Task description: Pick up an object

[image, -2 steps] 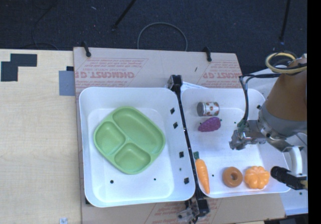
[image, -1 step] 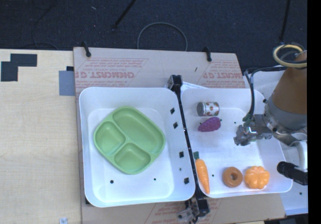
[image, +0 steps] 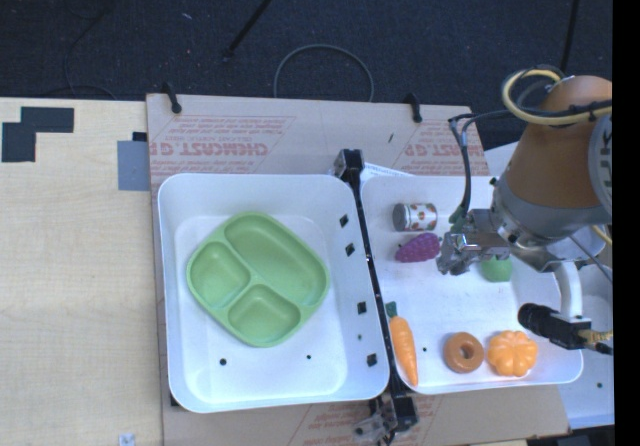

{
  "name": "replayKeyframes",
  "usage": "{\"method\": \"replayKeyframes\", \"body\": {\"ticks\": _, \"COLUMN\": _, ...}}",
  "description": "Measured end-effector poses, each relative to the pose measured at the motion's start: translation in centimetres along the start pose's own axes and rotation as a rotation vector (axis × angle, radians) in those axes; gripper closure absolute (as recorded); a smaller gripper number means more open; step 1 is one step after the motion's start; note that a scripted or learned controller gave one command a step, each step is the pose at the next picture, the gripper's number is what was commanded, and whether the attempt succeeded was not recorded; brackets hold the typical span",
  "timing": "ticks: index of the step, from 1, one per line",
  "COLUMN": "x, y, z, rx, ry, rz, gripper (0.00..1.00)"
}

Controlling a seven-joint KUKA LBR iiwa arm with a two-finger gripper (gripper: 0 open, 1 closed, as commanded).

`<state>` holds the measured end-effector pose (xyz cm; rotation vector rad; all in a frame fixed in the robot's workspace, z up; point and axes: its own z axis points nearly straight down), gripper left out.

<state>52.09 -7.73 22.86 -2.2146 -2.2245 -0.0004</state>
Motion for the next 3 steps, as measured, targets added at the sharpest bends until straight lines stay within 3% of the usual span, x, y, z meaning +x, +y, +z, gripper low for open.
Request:
{"method": "replayKeyframes", "body": {"ticks": 2, "x": 9.5, "y": 4.2, "z": 1.7, "rx": 0.001, "ry": -0.001, "rz": 0.001, "gripper": 1.00}}
{"method": "replayKeyframes", "body": {"ticks": 3, "x": 13.6, "y": 7.6, "z": 0.3, "rx": -0.002, "ry": -0.001, "rz": 0.001, "gripper": 1.00}}
